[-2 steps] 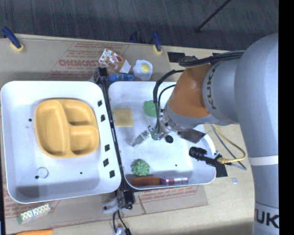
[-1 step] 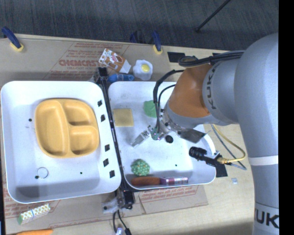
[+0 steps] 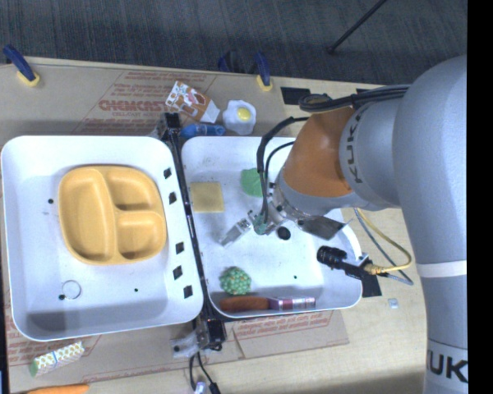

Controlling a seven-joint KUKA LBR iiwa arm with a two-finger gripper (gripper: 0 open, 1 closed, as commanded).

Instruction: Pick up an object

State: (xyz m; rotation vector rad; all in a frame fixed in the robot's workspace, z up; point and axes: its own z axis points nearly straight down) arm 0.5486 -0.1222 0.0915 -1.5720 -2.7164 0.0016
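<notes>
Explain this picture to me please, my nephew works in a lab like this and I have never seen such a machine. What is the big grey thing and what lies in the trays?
The big grey thing with the orange band is a robot arm, reaching in from the right. The camera is fixed above the bench and looks down at a slant. At the arm's end is a small two-finger gripper, hanging low over the right bin. Nothing is visibly held between its fingers. In that bin lie a pale yellow square, a green block, a green bumpy ball and a red and dark marker-like stick. The left bin holds a yellow divided tray. Its job is to pick up an object.
</notes>
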